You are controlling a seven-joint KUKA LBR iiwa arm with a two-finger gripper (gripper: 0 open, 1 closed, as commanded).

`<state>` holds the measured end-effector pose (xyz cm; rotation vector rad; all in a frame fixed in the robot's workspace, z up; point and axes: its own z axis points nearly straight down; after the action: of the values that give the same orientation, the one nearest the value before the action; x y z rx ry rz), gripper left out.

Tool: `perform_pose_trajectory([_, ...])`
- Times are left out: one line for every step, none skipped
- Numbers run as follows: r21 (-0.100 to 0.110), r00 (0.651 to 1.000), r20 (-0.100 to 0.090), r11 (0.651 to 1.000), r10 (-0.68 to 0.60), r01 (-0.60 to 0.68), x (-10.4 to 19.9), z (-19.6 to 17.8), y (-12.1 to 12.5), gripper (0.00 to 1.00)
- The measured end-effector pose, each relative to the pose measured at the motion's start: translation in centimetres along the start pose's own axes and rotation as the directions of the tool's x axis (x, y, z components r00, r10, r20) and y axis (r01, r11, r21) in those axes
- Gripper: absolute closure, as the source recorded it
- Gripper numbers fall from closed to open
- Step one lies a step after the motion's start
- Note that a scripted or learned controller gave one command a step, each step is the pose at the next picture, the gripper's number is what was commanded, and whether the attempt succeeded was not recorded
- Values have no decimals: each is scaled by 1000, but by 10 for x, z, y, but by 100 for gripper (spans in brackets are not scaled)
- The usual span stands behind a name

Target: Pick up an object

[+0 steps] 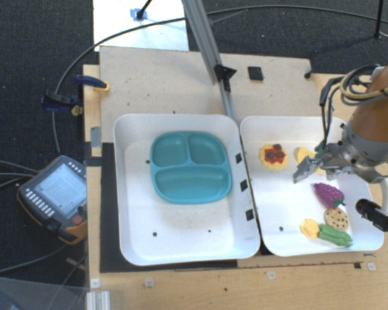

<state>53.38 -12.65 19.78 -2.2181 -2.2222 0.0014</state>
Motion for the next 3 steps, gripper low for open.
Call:
perform_pose_trajectory([0,1000,0,1000,1,-1,-1,43,-5,0])
perform_pose_trajectory([0,1000,0,1000,0,0,4,86,-1,0])
perform_pose_trajectory([-5,1000,1,1000,0,0,3,73,0,100])
